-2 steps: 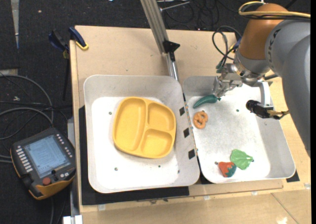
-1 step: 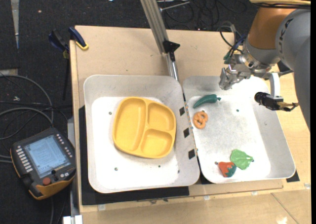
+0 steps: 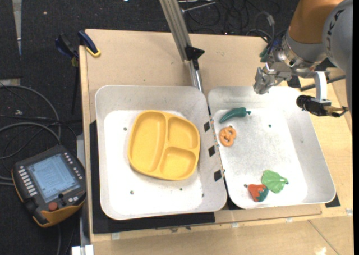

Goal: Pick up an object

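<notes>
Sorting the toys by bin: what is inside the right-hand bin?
The right bin holds a green pepper, an orange pretzel, a green leafy piece and a red piece partly tucked under it.

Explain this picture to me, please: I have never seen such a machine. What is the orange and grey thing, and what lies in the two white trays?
It is a robot arm, reaching in from the right. One fixed camera above the bench looks down at a slant. The arm's end effector hangs over the far edge of the right bin and holds nothing visible. That bin contains a green pepper-like toy, an orange pretzel shape, a green leafy piece and a red-orange piece touching it. The left bin holds a yellow divided plate. The task is picking up one object.
</notes>
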Robot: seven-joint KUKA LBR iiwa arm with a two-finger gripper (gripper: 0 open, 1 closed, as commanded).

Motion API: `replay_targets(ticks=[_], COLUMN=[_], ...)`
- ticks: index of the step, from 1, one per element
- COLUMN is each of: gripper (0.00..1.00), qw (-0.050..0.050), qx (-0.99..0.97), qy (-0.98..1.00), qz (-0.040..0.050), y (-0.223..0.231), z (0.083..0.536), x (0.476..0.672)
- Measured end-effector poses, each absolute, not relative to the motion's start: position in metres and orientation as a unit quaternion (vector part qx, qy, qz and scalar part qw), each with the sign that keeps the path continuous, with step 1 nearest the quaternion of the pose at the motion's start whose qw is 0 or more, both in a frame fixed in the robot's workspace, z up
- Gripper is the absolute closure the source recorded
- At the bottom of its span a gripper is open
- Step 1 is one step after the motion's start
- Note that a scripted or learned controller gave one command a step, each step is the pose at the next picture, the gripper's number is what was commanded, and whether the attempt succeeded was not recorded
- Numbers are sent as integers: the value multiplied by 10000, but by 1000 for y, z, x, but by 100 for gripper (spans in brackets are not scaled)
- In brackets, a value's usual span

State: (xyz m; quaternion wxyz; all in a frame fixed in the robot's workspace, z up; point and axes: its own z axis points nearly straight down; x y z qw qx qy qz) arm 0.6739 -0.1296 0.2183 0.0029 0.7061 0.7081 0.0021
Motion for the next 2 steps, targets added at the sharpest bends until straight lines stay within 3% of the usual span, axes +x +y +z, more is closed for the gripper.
replay_targets(ticks=[1, 2], gripper=[100, 100], qw=[19, -10], qx=[7063, 7048], qy=[7080, 7094], qz=[15, -1], y=[-129, -82], z=[241, 231], x=[675, 668])
